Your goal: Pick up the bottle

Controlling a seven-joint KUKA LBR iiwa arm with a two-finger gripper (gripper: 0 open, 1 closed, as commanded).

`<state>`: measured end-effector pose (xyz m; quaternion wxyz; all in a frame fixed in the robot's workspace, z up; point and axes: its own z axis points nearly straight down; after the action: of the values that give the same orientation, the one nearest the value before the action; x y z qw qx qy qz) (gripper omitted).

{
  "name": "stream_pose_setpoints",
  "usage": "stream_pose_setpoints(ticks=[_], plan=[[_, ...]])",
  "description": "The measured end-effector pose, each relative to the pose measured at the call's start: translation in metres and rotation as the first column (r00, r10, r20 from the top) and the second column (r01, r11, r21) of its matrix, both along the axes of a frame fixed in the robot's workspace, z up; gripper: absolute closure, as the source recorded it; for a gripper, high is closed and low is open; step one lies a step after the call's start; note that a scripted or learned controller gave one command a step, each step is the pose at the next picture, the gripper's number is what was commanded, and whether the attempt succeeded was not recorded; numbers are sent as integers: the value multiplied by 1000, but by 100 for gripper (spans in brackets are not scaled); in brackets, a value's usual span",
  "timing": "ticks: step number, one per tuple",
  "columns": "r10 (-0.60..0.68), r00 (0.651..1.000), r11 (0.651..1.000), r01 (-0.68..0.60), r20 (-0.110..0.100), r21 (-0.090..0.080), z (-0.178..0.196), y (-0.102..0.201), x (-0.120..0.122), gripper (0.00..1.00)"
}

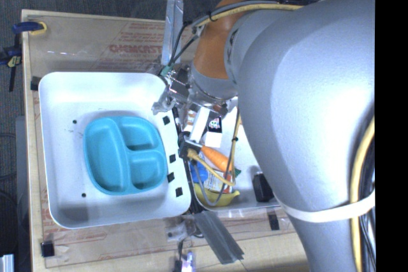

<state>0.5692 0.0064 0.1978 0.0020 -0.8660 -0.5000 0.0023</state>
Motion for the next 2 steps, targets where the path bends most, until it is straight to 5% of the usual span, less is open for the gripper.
stream_pose_setpoints(ticks=[1,2], plan=[[94,996,996,-94,0,1,20,40,-57,0],[104,995,995,-104,-6,2,29,41,-57,100]])
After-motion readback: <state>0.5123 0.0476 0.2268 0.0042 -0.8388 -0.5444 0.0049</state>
